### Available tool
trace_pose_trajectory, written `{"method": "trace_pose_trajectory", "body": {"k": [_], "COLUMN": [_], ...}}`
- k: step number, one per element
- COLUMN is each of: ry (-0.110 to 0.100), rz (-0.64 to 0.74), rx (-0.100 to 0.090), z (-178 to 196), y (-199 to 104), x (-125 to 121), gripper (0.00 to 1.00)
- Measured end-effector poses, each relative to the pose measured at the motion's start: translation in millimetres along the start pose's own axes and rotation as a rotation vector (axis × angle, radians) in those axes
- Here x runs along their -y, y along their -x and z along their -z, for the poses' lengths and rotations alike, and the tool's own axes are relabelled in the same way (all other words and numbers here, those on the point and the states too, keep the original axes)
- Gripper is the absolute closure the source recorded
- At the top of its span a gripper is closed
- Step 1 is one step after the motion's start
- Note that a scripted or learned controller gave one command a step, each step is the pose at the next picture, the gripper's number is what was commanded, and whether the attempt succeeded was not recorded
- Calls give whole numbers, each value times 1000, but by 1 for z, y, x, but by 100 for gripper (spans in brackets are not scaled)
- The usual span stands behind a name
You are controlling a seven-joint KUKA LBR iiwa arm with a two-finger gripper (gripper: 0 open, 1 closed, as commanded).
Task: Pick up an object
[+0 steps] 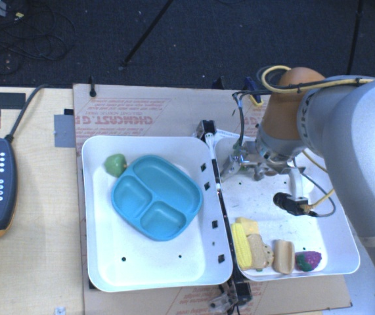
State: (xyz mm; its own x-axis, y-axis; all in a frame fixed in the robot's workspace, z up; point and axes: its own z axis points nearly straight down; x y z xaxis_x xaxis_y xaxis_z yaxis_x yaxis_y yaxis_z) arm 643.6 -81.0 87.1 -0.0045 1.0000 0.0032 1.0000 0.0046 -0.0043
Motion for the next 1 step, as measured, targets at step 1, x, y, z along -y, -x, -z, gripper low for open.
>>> {"method": "trace_pose_trajectory", "body": {"k": [1], "ry": [3], "rz": [-5], "rx": [3], "z": [15], "y": [7], "x": [0], "gripper": [0]}}
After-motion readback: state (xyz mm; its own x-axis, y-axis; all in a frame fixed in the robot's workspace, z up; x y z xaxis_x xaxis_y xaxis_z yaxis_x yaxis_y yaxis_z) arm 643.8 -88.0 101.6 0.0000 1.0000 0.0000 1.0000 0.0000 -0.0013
